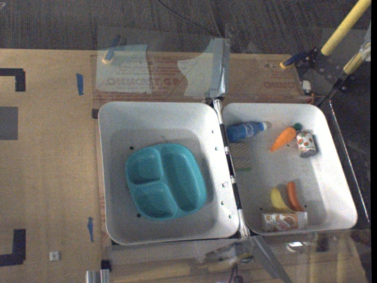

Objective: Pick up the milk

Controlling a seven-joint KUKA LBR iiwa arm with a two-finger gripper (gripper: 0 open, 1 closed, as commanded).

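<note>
Milk (306, 143), a small white carton, sits in the right bin (340, 184) toward its far right corner, just beside a toy carrot (284, 138). I see a blue bottle (244, 130) lying by that bin's left wall and an orange-printed box (285, 220) along its near wall. A teal divided plate (166, 180) rests in the left bin (118, 128). I cannot tell whether the hand is open or closed.

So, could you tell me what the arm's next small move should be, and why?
Probably bring the tool in over the right bin, above the small white carton, which looks likeliest to be the milk. It lies beside the carrot near the far wall, with bare floor on its near side, so a descent from above seems workable.
</note>
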